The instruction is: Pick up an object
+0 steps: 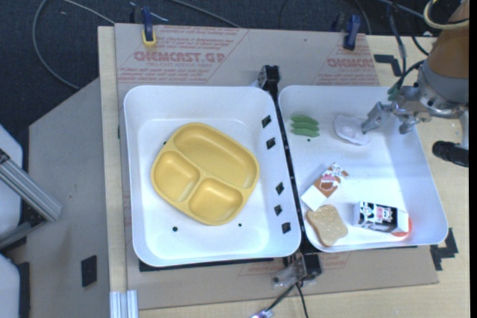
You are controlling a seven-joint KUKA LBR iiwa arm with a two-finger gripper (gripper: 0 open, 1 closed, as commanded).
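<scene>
Hovering my claw (381,118) at far right of right bin (417,182), beside white dish (349,130); grip state unclear, nothing lifted yet.

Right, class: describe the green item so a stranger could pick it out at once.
Find the right-hand white bin, then its far-left corner beside the black divider. The green pea pod lies there, left of a pale white object; it is the bin's one green thing.

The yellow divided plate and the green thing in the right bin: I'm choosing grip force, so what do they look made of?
Yellow divided plate: likely rigid moulded plastic, with a smooth, even sheen and rounded compartment edges. Green thing: probably plastic or rubber toy food, matte and ridged; too small to be sure.
</scene>
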